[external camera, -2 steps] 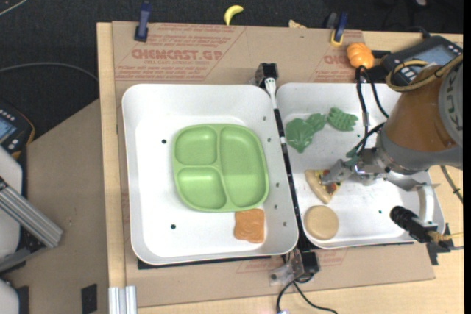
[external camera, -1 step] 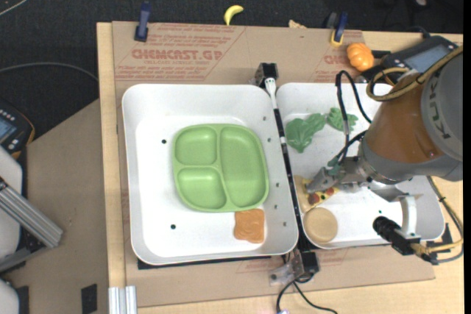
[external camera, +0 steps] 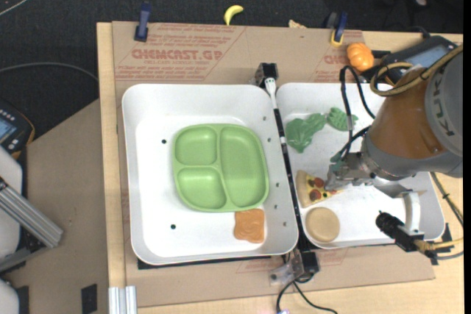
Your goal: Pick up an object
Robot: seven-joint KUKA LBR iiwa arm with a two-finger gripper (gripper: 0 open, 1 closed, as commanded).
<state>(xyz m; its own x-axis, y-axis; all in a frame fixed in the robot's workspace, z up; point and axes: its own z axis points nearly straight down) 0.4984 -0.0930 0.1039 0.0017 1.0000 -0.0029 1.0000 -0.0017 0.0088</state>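
Camera view looks down on both bins, and everything is placed from the gripper (external camera: 340, 174), which hangs low over the right bin (external camera: 434, 211) near its left wall. Far to the gripper's left, in the left bin (external camera: 140, 158), lies a green divided plate (external camera: 219, 167), and just below that plate's right corner an orange piece (external camera: 250, 225) rests on the bin floor. Closer in, immediately left of and slightly below the gripper, a pizza slice (external camera: 312, 189) lies against the divider between the bins; it looks to be the nearest candidate for the pick. Below the gripper and a little left sits a tan round cookie (external camera: 322, 223). Above and left of the gripper lies a green leafy piece (external camera: 303, 131), with a smaller green leaf (external camera: 339, 118) straight above the gripper. The arm's bulk covers the gripper from above, so I cannot tell how wide the jaws stand or whether anything sits between them. By my reading the step in hand is the descent onto a target, with nothing visibly lifted yet. The next move would call for settling the jaws astride the pizza slice, closing, and rising cleanly without catching the bin wall so close on that side.
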